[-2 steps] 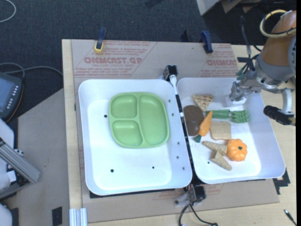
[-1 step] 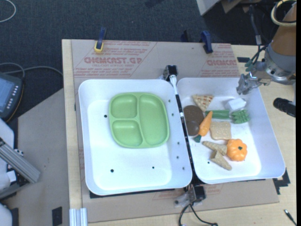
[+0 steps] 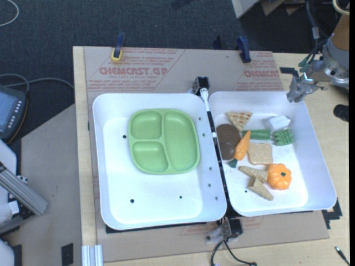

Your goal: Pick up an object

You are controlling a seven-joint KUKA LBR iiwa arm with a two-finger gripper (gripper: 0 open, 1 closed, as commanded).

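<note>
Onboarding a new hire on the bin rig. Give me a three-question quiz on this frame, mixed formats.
1. True or false: the green three-compartment plastic plate lies in the right white bin.
2. What sits nearest the small orange toy pumpkin? A) waffle wedge B) tan star-shaped piece C) plate
3. Fill in: the robot's hand is above the right bin's far ____ corner.

Key: 1 false; 2 B; 3 right.

Red lettering reading "CHEMCAST G.P" runs along the far edge of the brown paper-covered board on the counter, with a partial repeat at right, cut off by a white bin.
</note>
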